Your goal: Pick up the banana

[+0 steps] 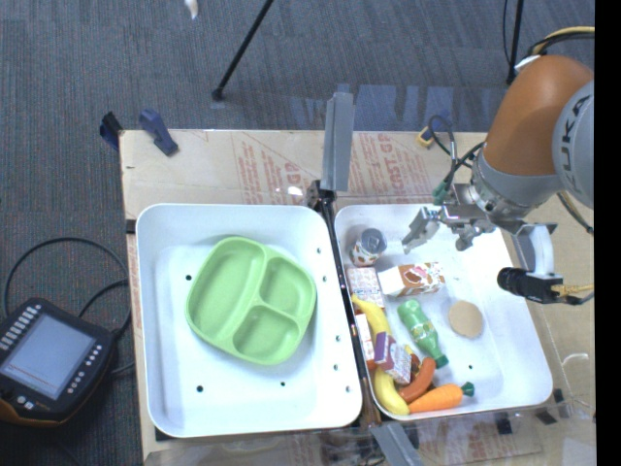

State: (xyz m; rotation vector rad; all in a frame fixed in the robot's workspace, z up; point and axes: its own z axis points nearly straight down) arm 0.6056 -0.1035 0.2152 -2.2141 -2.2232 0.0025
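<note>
The yellow banana [370, 316] lies along the left wall of the right bin [514, 357]. Its middle is covered by small snack packets [386, 350], and its lower end shows near the bin's front corner. My gripper [442, 233] hovers over the back of the right bin, up and to the right of the banana and well apart from it. Its two fingers stand apart with nothing between them. One fingertip [420, 231] is close to a small can [368, 246].
In the right bin are also a white carton [412, 279], a green bottle [422, 328], a tan round disc [466, 319], a carrot [437, 397] and a red sausage-like piece [419, 377]. The left bin [165, 377] holds a green divided plate [252, 299].
</note>
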